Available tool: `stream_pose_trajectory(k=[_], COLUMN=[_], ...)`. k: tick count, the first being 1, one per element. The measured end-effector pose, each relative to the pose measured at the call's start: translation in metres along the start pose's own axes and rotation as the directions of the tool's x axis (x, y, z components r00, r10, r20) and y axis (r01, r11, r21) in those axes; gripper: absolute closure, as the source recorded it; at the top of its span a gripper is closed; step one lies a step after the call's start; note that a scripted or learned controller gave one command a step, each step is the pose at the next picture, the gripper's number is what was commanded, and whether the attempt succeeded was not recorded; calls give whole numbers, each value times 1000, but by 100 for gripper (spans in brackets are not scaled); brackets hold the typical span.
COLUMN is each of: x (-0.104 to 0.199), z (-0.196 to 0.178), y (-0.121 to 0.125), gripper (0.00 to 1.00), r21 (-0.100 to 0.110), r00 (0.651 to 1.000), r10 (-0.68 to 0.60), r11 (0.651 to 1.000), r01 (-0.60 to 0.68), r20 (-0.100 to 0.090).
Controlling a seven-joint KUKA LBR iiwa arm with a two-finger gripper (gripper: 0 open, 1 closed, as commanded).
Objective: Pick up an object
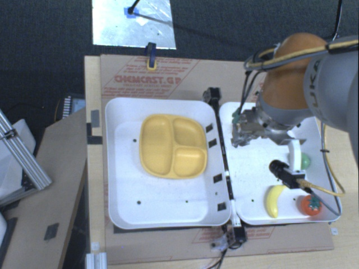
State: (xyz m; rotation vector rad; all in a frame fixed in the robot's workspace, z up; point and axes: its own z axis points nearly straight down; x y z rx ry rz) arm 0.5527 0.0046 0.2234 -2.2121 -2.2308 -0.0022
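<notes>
In the right bin [252, 167] a yellow banana [273, 199] lies near the front edge. An orange-red round fruit [310, 205] sits just to the banana's right, in the front right corner. A green ball [304, 161] rests by the right wall, partly hidden. My gripper [240, 132] hangs over the bin's back left part, close to the divider between the bins. It is well apart from all three objects, and nothing shows in it.
The left bin [123, 200] holds a yellow divided plate [171, 145] at its middle. The grey arm with its orange band [291, 77] covers the right bin's back right area. Cardboard lies under both bins.
</notes>
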Motion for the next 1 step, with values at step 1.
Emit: stream_pose_trajectory(k=[1], x=[59], z=[-3], y=[4], gripper=[100], r21=[-1], r00=[1000], r10=[-3], r11=[1000], r01=[3], r20=[-1])
